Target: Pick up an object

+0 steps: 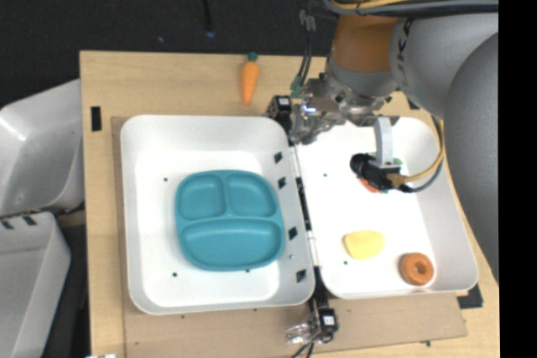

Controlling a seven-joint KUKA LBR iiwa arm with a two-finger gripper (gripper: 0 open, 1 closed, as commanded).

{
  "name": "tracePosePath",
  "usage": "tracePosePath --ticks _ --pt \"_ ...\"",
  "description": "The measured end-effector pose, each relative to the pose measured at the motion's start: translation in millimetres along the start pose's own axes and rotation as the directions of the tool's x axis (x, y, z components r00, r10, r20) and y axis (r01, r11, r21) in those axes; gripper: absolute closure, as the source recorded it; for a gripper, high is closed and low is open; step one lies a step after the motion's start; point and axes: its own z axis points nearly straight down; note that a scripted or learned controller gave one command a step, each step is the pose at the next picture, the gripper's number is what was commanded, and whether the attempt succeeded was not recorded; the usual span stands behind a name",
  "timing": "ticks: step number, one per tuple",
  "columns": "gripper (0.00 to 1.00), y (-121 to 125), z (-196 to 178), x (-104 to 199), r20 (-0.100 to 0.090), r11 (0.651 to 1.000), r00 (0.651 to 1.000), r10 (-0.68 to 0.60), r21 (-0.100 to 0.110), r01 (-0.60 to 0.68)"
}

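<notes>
Pale wood forms the counter, which carries two shallow white bins side by side. Next in size is the grey arm, reaching in from the right with its orange band above the wrist, poised over the far end of the right bin. The left bin holds a teal plate with three compartments, lying flat near its middle.

The pincer hangs at the far left corner of the right bin, close to the divide between the two bins. Whether it is wide or narrow cannot be told from this angle, and nothing can be seen held in it.

Three smaller things are loose. A toy carrot, orange with a green top, lies on the bare counter beyond the left bin's far rim, to the left of the pincer and near it. A yellow piece rests on the floor of the right bin toward its near end, well apart from the pincer. An orange-brown ring, shaped like a doughnut, sits at the near right corner of that bin, just beside the yellow piece and the farthest of the three from the pincer
</notes>
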Motion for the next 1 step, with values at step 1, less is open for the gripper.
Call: tracePosePath --ticks 1 --pt "1.00 15.4 13.6 50.3 0.000 1.000 1.000 0.000 0.000 0.000"
